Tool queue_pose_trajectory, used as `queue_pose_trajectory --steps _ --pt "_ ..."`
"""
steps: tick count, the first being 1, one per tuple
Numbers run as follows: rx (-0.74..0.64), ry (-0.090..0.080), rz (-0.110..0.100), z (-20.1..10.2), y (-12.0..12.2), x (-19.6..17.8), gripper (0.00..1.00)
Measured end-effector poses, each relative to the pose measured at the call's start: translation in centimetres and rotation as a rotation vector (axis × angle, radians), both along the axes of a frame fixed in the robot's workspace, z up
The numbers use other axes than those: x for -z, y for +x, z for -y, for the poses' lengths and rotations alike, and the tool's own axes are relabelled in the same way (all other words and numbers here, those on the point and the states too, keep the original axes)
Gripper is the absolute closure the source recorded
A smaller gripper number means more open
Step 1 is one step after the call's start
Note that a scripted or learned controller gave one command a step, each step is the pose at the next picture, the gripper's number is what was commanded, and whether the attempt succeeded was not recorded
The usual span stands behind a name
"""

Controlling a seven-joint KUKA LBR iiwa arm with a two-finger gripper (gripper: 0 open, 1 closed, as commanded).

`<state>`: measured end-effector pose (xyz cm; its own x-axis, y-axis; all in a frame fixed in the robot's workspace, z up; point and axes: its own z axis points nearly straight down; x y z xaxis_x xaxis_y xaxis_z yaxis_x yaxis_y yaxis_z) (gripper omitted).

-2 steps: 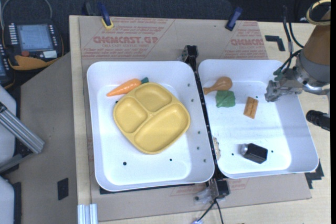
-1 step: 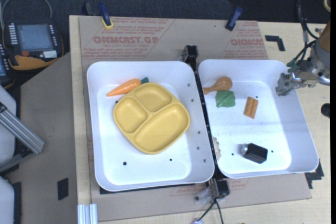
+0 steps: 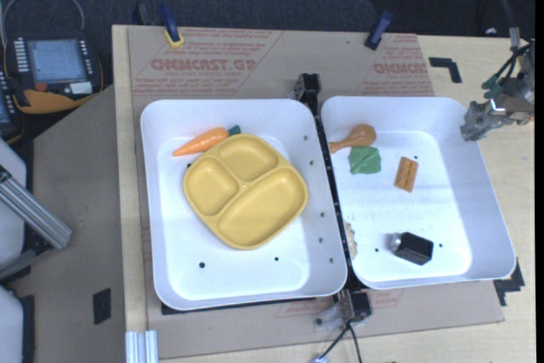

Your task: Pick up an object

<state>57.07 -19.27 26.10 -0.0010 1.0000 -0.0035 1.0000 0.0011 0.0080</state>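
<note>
2 white bins on a board printed "CHEMCAST GP".
Gripper (image 3: 478,121) sits at the right bin's (image 3: 484,183) far right rim; its finger state is unclear. Brown block (image 3: 406,174) lies mid-bin with bare floor around it.

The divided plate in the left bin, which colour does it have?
The round three-compartment plastic plate is yellow, seen clearly in the camera view.

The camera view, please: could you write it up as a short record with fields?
left bin: yellow divided plate, orange carrot beside its upper left edge
right bin: wooden spoon, green piece, brown block, black object
end effector: over the right bin's upper right edge, nothing seen held
</note>
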Motion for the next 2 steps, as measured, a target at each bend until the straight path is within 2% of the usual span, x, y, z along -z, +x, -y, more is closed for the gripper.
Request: queue_pose_trajectory --steps 1,2 --pt "-0.004 0.005 -0.009 -4.3 1.0 1.0 1.0" --pt "-0.005 0.004 -0.005 -9.2 2.3 0.4 1.0"
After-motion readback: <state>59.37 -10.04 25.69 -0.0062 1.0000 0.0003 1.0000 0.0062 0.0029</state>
